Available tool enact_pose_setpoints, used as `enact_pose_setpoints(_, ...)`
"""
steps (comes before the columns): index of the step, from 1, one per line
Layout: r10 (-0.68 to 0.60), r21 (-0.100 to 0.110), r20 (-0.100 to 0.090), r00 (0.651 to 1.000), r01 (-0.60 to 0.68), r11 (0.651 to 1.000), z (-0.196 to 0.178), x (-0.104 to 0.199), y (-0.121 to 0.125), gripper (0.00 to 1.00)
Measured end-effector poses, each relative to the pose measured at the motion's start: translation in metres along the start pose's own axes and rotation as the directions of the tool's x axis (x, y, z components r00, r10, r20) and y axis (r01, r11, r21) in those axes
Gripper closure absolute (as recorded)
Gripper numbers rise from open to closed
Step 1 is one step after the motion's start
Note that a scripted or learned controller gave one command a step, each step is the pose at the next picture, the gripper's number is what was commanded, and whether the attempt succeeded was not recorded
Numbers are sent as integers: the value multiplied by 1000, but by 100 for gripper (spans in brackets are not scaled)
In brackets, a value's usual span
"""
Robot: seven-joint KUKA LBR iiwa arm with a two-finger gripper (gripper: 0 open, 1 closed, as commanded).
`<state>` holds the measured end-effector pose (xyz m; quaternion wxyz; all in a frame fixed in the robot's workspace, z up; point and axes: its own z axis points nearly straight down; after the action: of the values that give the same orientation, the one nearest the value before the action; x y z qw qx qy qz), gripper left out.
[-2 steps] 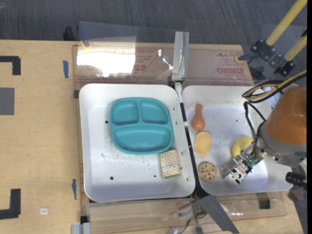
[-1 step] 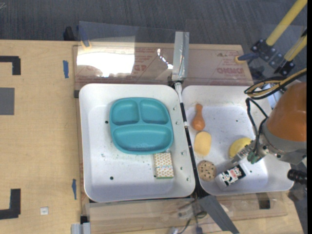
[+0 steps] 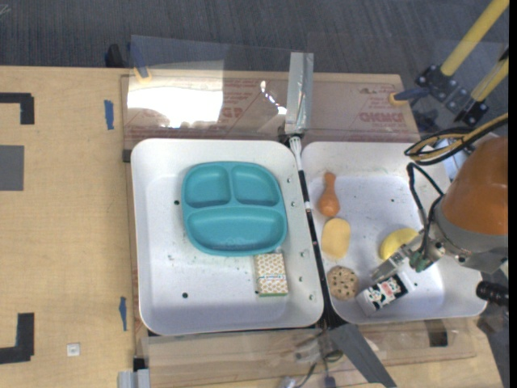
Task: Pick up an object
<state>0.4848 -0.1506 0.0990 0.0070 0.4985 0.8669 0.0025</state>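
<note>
Camera view, looking down at a slant. Left bin (image 3: 153, 241): holds a teal divided plate (image 3: 234, 207) with three compartments, lying flat near the centre, and a small patterned packet (image 3: 271, 274) just beside the plate's near edge. Right bin (image 3: 363, 196): holds an orange drumstick-shaped toy (image 3: 328, 196) near the dividing wall, a yellow rounded piece (image 3: 336, 237) just below it, a speckled round cookie (image 3: 342, 282) near the front edge, and a yellow lemon-like object (image 3: 397, 242) partly covered by the wrist. Gripper (image 3: 386, 288) low in the right bin, tilted toward the front; finger spacing not discernible, grip cannot be told. Small black-and-white object (image 3: 383, 295) at the gripper tip, touching or just beside it. Bins set on a wooden bench (image 3: 65, 217); clear panel (image 3: 210, 95) behind; grey carpet (image 3: 242, 6) beyond.
</note>
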Motion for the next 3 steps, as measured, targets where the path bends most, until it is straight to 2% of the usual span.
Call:
enact_pose_setpoints(1,8,4,-5,1000,-8,1000,12,-15,90,0)
enact_pose_setpoints(2,172,7,-4,985,-172,985,14,-42,137,0)
enact_pose_setpoints(3,169,-1,1,986,-169,986,1,-43,140,100)
